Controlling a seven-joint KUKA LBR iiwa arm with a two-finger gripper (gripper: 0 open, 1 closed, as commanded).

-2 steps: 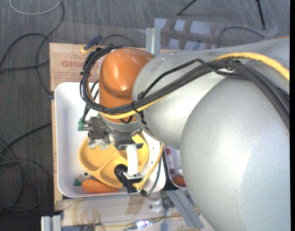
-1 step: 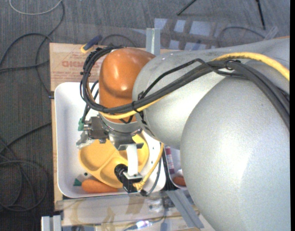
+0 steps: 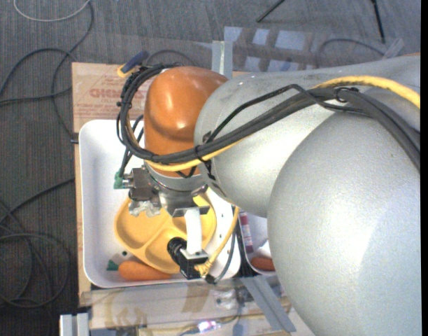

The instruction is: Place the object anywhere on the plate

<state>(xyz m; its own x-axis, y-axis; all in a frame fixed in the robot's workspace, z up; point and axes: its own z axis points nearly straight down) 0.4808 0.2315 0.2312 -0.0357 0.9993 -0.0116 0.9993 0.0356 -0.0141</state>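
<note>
- Carrot (image 3: 143, 272), orange with a green end pointing left, lies on the floor of the left bin (image 3: 95, 187) along its near wall. It is just beside the near rim of the yellow plate (image 3: 130, 228). We judge it is not on the plate yet, and we cannot see whether it touches the rim.
- The claw (image 3: 157, 203) hangs under the orange wrist band, over the plate. The wrist covers its tip, so we cannot tell whether it is spread, pressed together or pinching anything.
- The step in hand, as we judge it, is to reach the carrot and take hold of it. For that we would bring the claw toward the near side, past the plate's rim, until it stands over the carrot.
- We would set the closing direction across the carrot's width, not along its length. We would also aim for the thick middle, since the tapering end could squeeze out.
- The near wall and the plate's rim leave little room, so we would come down straight, striking neither and not nudging the plate.
- We would lift clear of the plate's rim before carrying the carrot over it. We would release low, over the plate's middle, so the round body does not roll off.
- A reddish thing (image 3: 264, 263) lies in the right bin (image 3: 259, 249), near its left wall. It is well away from our path and we would leave it alone.
</note>
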